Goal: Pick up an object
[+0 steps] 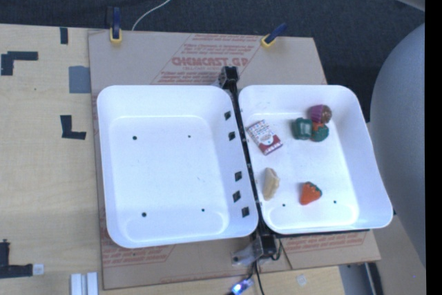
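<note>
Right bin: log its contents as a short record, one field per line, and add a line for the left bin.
right bin: holds five small objects
red-and-white packet: near the divider, upper left of the bin
green toy: upper middle, touching the purple piece
purple round piece: upper right, beside the green toy
tan lump: lower left, close to the divider
red strawberry toy: lower middle, apart from the others
left bin: white floor with four dark dots

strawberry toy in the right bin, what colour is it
Red-orange with a green top, seen in the camera view.
</note>
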Action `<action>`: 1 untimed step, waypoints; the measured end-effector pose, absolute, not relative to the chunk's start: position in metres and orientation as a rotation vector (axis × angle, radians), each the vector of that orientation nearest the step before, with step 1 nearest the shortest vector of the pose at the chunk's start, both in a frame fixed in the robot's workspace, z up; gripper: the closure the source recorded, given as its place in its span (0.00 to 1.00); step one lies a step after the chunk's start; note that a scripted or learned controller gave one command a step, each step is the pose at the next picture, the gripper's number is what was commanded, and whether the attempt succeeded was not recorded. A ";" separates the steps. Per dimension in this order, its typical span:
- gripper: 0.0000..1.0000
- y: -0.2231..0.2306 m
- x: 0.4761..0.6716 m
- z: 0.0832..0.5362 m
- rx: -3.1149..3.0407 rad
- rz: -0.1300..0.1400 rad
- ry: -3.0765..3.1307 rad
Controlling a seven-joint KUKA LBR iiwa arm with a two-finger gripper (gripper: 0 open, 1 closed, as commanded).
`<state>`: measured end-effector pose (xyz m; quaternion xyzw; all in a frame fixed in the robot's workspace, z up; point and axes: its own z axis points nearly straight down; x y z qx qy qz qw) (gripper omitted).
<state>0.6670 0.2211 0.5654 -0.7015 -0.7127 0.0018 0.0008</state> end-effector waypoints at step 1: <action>1.00 0.223 0.667 0.575 -2.203 0.000 -2.240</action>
